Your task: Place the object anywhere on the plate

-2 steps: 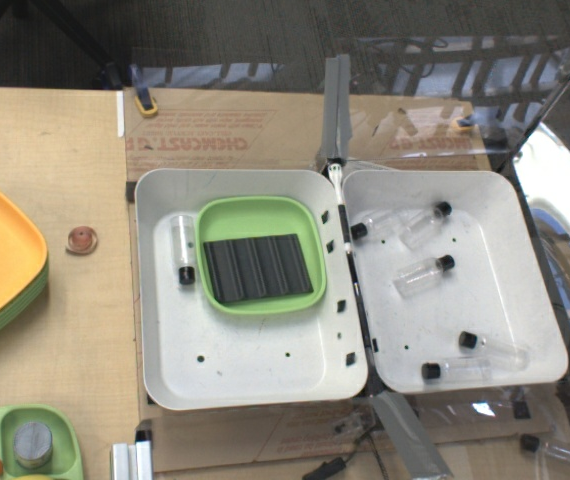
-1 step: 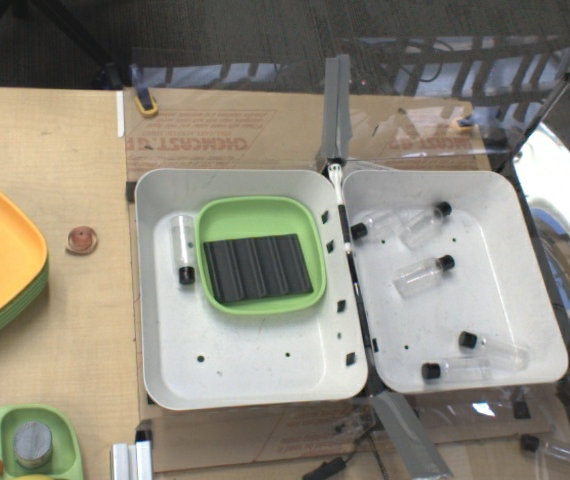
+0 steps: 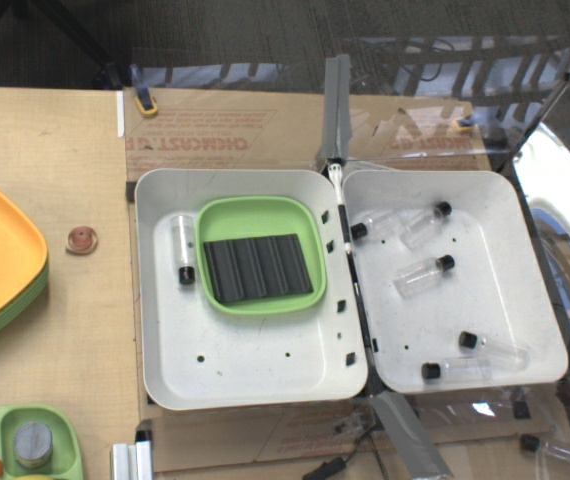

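On the table (image 3: 65, 368), the left bin (image 3: 255, 368) holds a green plate (image 3: 260, 218) already bearing a dark ribbed block (image 3: 255, 268). One vial (image 3: 184, 252) lies just beside the plate; others wait in the right bin (image 3: 505, 298). The claw's state cannot be told.

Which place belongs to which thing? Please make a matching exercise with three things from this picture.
Things:
1. square green plastic plate
2. dark ribbed rectangular pad
3. clear plastic vial with black cap beside the plate

Places:
A. lying on the left bin's floor, left of the plate
B. resting on the plate
C. in the left white bin

Pairs: 1-C, 2-B, 3-A
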